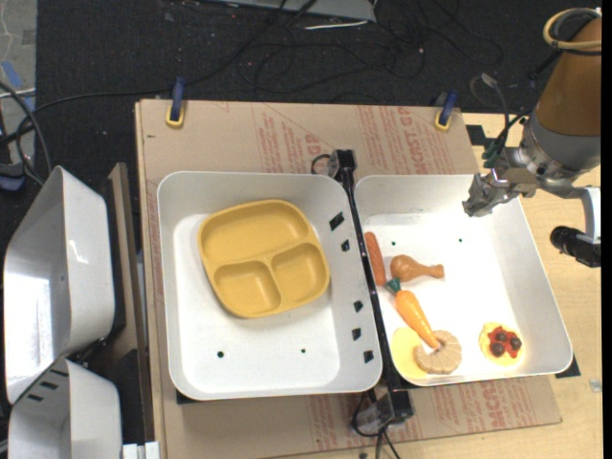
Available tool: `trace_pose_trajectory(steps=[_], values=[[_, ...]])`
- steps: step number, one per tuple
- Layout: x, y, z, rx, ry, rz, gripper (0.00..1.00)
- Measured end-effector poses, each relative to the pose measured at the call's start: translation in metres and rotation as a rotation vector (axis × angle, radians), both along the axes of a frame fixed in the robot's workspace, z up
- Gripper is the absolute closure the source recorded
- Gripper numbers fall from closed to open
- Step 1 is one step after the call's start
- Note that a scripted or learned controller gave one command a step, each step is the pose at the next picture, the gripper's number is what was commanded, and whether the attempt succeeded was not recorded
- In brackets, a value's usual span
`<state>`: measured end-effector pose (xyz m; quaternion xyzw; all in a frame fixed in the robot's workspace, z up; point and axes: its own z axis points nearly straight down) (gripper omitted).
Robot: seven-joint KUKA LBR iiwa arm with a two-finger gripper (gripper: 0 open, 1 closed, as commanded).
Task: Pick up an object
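We are looking down on two shallow white bins sitting side by side on a cardboard-covered bench. The left bin is holding a yellow divided plate with three compartments. The right bin is holding the small toy foods: a red sausage lying along the bin's nine o'clock wall, a brown chicken drumstick just beside it, an orange carrot slanting toward six o'clock with its tip touching a round tan cracker, and a yellow tart with red berries sitting near five o'clock. The gripper is hovering over the bin's one o'clock corner, well apart from the foods; we are seeing nothing between its fingers, and we cannot tell how far apart they are.
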<state>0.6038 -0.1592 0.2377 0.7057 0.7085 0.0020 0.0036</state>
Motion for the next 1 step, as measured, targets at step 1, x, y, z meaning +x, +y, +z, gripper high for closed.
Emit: trace_pose_trajectory(steps=[1], values=[[0.0009,0.0000,0.0238,0.001,0.004,-0.001,1.00]])
